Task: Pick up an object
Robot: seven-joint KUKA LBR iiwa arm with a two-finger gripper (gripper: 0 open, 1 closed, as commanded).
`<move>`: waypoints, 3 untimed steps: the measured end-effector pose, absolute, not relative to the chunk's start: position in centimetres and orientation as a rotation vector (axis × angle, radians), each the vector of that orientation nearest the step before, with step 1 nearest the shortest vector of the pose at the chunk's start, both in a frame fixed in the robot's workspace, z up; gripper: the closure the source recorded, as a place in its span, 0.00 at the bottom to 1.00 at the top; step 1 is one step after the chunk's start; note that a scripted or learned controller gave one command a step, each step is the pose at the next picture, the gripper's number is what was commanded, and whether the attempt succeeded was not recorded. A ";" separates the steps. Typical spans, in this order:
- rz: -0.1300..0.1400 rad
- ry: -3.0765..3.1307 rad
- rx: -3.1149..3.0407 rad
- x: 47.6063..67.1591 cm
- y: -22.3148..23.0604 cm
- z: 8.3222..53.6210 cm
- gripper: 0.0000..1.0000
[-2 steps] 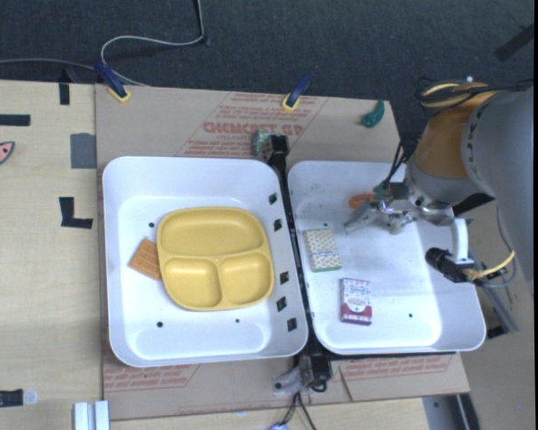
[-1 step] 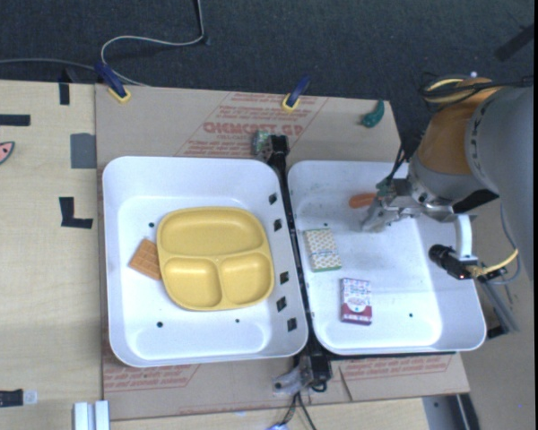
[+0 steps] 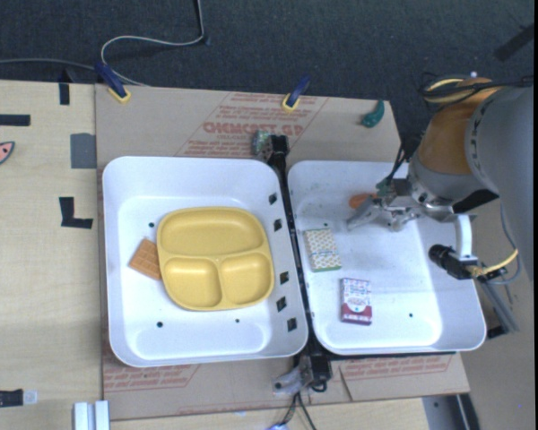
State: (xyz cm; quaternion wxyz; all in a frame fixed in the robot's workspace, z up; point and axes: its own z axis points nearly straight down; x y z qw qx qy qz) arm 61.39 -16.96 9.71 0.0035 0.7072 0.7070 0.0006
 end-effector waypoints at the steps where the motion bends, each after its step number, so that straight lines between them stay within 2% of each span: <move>1: 0.002 2.217 2.218 61.4 -16.9 10.6 1.00; 2: 0.002 2.217 2.218 61.4 -16.9 10.6 0.00; 3: 0.001 2.222 2.219 63.1 -15.6 8.6 0.00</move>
